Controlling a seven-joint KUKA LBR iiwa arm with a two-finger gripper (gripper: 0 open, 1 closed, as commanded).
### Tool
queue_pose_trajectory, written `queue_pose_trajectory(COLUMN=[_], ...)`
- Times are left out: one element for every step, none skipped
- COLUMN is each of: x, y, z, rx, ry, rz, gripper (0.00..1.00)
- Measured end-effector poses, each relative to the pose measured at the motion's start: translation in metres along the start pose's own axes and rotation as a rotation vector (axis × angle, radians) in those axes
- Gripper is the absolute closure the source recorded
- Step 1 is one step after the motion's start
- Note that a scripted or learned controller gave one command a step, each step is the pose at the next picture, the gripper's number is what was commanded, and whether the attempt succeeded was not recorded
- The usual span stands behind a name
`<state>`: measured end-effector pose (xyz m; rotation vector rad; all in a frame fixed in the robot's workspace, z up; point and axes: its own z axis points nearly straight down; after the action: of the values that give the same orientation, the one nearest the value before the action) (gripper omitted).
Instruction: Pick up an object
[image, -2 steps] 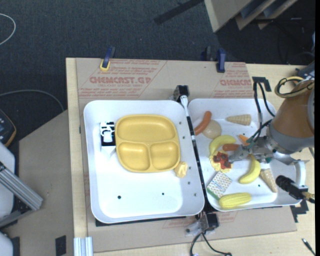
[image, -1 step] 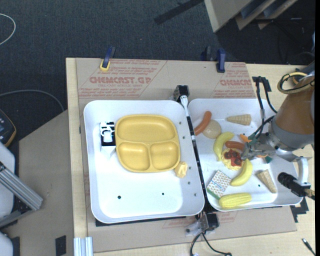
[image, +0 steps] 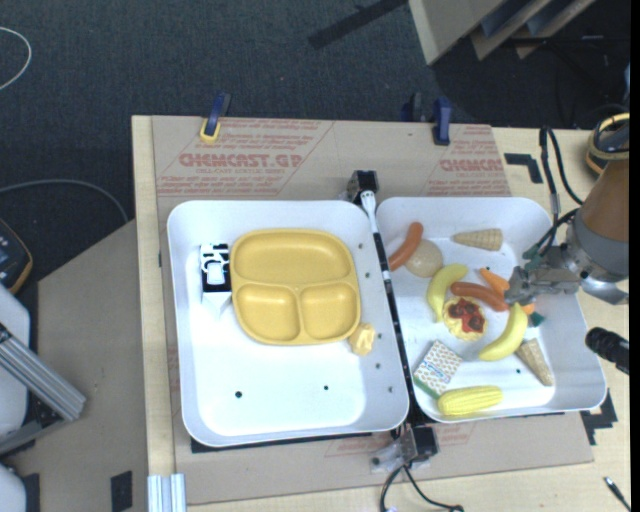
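Camera view, looking down at a slant on the worktop (image: 300, 150), a brown board printed with red lettering and clamped at its far edge. Two shallow white bins sit on it side by side, touching along their inner rims. The left bin (image: 200, 380) carries a yellow divided plate (image: 295, 282) in its far half, with a small black-and-white tag (image: 214, 268) just beside the plate's left edge and a small pale yellow piece (image: 363, 340) touching the plate's near right corner.

The right bin (image: 575, 385) holds a scatter of toy food. The arm (image: 610, 215) reaches in from the right over this bin's right rim. Its end effector (image: 528, 285) hangs low over the right half of the bin, just beside an orange carrot (image: 492, 278); whether its fingers are parted or closed cannot be made out, and nothing can be seen between them.

Contents of the right bin, by size: a banana (image: 506, 340) curving toward the near right; an ear of corn (image: 470, 400) at the near rim; a red sausage (image: 405, 246) at the far left, touching a pale round ball (image: 425, 259); a patterned packet (image: 437, 367); a yellow-green pepper (image: 440, 290); a red-topped tart (image: 466, 316); a second red sausage (image: 478, 294); a cone (image: 478, 239) at the far side; a second cone (image: 537, 360) near the right rim.
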<state>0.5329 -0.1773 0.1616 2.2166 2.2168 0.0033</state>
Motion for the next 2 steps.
queue_pose_trajectory(x=[-0.004,-0.004], y=[0.0,0.001], z=[-0.043,-0.065], rx=[0.001,0.001], ry=[0.0,0.001], rz=[-0.001,-0.001], gripper=[1.0,1.0])
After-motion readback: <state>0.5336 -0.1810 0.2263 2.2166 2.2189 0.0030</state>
